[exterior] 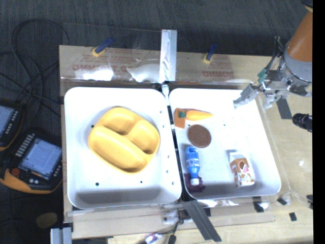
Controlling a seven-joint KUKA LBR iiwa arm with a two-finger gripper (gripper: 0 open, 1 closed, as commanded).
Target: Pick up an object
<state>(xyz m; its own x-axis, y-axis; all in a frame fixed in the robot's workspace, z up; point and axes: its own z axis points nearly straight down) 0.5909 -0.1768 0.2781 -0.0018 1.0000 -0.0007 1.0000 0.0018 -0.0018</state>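
Note:
My gripper (261, 108) hangs over the far right corner of the right bin (223, 189), open, with nothing between its fingers. In that bin lie an orange carrot toy on a card (191, 116), a brown round disc (199, 135), a blue bottle (192, 162) lying lengthwise near the left wall, and a small printed carton (241, 170) near the front right. The carrot is the nearest of these to the gripper, well to its left. A big yellow bread-like lump (124, 138) sits in the left bin (81, 187).
A metal post (168, 55) stands at the back between the two bins. Clips hold a plastic sheet (117, 67) behind the bins. A handheld controller (33, 159) and cables lie left of the bench.

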